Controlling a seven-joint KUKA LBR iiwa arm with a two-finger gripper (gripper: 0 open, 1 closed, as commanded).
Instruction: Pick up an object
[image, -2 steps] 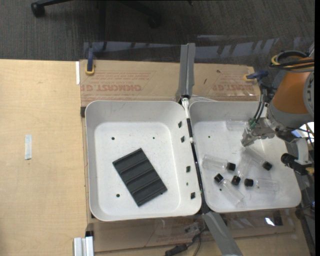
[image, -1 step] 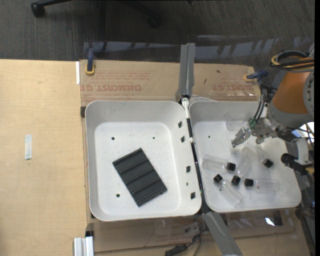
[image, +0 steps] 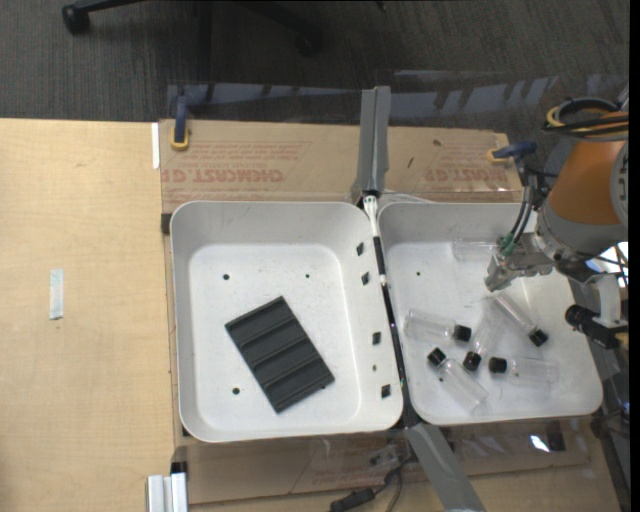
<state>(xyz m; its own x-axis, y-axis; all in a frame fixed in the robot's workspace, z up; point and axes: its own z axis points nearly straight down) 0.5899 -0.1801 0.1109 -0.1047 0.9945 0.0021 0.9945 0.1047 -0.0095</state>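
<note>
The gripper (image: 503, 276) hung over the right bin (image: 430, 400); a ribbed black block (image: 279, 354) lay in the left bin (image: 190, 300).

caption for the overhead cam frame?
Gripper over right bin of clear tubes; black ribbed block in left bin.

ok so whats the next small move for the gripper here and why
Probably a short move toward the camera and down onto the nearest clear vial. The gripper hangs over the right bin with nothing visibly between its fingers, and the black-capped vials lie just in front of it; the ribbed black block sits far off in the left bin.
</note>
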